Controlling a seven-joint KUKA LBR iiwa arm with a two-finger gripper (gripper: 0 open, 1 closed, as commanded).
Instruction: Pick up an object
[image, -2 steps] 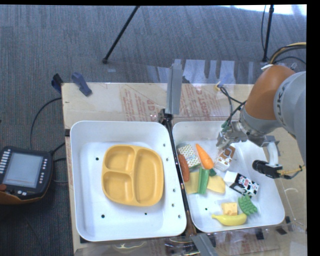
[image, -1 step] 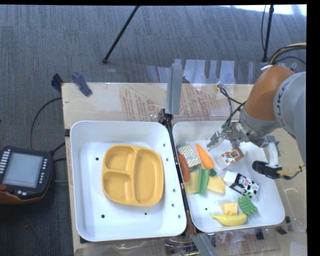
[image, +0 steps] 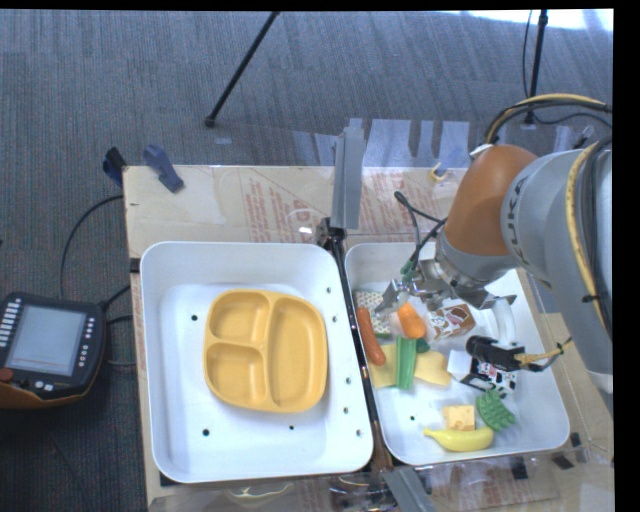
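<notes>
Gripper (image: 408, 300) low over the right bin (image: 545, 425), fingers partly hidden (grip unreadable), orange carrot (image: 411, 321) just below, yellow tray (image: 266, 350) left bin.

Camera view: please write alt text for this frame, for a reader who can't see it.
A grey robot arm reaches from the right into the right white bin, its gripper low over a heap of toy food: an orange carrot, a sausage, a banana. The left bin holds a yellow divided plate.
</notes>
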